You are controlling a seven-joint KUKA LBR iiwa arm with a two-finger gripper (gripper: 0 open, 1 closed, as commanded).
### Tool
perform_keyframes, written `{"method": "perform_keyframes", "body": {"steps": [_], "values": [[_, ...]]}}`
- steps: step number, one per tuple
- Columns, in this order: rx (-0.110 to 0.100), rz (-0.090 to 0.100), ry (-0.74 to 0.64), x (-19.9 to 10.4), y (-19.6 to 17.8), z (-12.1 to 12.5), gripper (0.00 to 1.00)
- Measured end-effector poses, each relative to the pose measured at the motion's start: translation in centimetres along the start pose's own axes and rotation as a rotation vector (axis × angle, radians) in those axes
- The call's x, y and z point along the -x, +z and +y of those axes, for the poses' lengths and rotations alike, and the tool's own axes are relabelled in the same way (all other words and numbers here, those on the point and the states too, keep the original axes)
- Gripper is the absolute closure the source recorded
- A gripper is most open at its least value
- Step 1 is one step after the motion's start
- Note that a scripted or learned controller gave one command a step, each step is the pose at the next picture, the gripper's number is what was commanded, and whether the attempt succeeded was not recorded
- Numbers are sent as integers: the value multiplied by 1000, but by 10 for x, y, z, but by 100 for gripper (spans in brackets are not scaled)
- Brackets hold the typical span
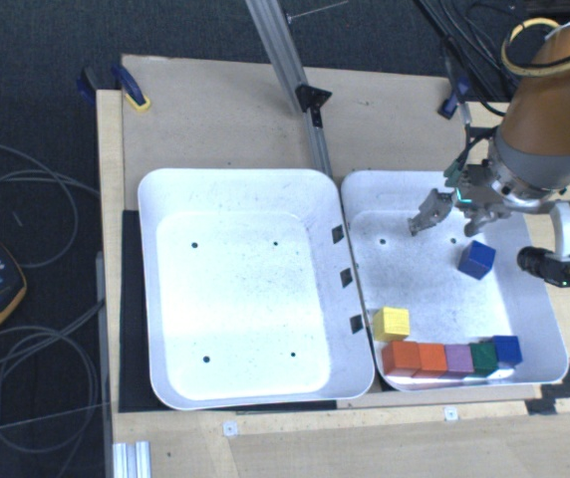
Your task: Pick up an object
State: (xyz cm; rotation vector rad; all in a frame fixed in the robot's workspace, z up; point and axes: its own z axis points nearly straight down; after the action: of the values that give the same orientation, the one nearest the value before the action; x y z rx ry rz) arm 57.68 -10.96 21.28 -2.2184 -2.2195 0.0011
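The gripper (452, 217) hangs over the upper half of the right bin (536, 312) with its 2 fingers spread apart and nothing between them; one finger (427, 212) angles out toward the bin's middle, the other sits just above the blue cube (476, 260).

That blue cube is the likeliest target. It lies alone on the bin floor, tilted so a corner points roughly at the gripper, well apart from the other blocks. Against the bin's near wall sits a tight row: an orange block (405, 357), a second orange block (431, 358), a purple block (459, 358), a green block (482, 357) and a smaller blue block (506, 349), with a yellow cube (395, 322) resting just behind the row's orange end.

The blue cube looks rigid, light and smooth-sided, probably wood or plastic, so it should neither deform nor break, though it may slip or spin if pinched on its edges. The best hold is across 2 opposite flat faces, with the wrist turned to match the cube's rotation. The row blocks touch each other, leaving the fingers little room.
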Motion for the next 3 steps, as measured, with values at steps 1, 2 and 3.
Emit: {"method": "perform_keyframes", "body": {"steps": [1,2,3], "values": [[-1,1,-2,-24,12,-14,0],[6,-1,-5,-62,13,21,0],[9,-2,-4,-81,13,72,0]]}}
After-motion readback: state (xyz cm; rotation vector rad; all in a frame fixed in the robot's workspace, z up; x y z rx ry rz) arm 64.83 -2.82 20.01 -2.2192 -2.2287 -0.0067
